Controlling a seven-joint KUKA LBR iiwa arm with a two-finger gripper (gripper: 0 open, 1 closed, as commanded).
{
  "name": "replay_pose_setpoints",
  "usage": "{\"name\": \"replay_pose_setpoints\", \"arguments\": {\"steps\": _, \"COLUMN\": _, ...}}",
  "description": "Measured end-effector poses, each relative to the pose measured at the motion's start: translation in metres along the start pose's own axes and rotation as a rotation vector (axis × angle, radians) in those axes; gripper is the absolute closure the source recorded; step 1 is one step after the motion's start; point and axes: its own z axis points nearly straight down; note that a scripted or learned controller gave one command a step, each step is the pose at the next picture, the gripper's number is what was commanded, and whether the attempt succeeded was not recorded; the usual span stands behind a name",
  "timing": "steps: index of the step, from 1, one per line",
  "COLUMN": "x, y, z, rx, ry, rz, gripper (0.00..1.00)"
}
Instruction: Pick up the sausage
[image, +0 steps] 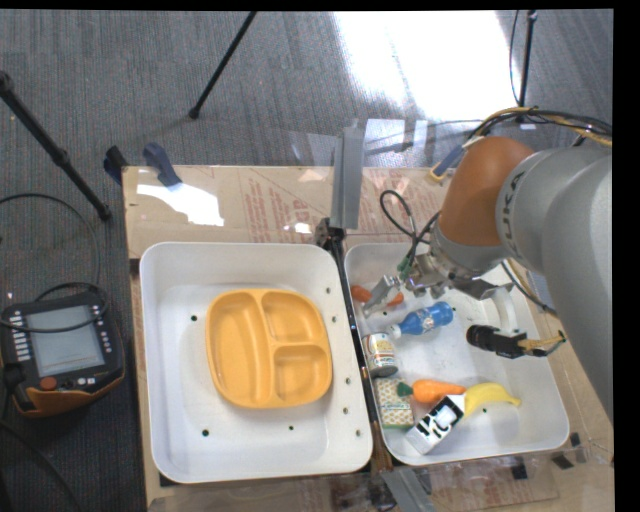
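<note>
A control pendant (60, 350) with a grey screen lies on the carpet at the far left, beside the worktop (250, 200). The worktop carries two shallow white bins standing edge to edge.

The left bin (180, 425) holds one thing, a yellow divided plate (268, 347), lying flat near its middle.

The right bin (525, 420) is crowded. In its upper left corner, close to the wall shared with the other bin, lies the sausage (360, 294), a small reddish-orange piece on the bin floor. The pincer (383, 296) is down low right against it, and part of the sausage is hidden beneath it. I cannot tell whether the pincer is open or closed, nor whether it has the sausage.

Just below the pincer a small tin can (381, 353) stands upright by the left wall, and below that lies a green patterned packet (395, 410). To the right of the pincer a clear bottle (425, 320) with a blue label lies on its side. Lower down, a carrot (437, 390) lies across the floor with a black-and-white carton (437, 423) tilted just beneath it. A banana (492, 397) lies just right of the carrot.

The grey arm (560, 220), with its orange band (485, 190), comes in from the right above the bin.
</note>
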Motion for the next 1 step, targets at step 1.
{"name": "replay_pose_setpoints", "arguments": {"steps": 1, "x": 0.0158, "y": 0.0045, "z": -0.1000, "rx": -0.003, "ry": -0.001, "rz": -0.038, "gripper": 0.00}}
